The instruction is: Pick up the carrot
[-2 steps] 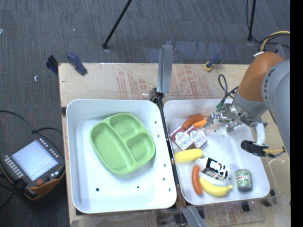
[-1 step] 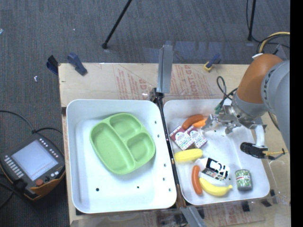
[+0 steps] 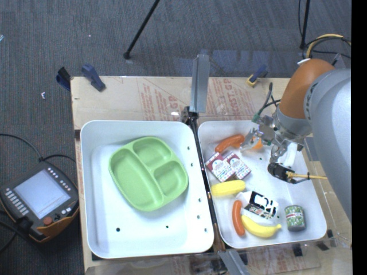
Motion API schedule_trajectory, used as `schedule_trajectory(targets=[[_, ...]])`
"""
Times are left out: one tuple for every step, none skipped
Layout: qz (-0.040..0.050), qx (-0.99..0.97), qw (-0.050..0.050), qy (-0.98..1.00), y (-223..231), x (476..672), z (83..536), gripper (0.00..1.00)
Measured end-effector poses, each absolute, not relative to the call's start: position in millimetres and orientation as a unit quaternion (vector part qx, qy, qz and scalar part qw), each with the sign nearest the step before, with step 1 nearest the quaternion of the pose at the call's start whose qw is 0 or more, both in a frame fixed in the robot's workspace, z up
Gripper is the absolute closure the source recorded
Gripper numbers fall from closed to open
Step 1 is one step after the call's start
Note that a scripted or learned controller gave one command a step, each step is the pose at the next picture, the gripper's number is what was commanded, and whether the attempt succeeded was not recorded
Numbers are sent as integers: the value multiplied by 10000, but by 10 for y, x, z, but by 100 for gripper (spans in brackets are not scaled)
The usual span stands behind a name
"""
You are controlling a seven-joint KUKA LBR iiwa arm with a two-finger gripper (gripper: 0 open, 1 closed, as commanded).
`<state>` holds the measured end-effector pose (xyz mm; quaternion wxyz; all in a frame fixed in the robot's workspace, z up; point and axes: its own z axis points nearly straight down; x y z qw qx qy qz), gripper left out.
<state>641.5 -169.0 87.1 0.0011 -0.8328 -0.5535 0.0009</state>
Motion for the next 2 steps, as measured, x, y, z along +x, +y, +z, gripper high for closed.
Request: schedule_trajectory(targets=[[25, -8409, 24, -5412, -1621, 6438, 904, 100], [26, -8397, 27, -5430, -1604, 6446, 962, 0]])
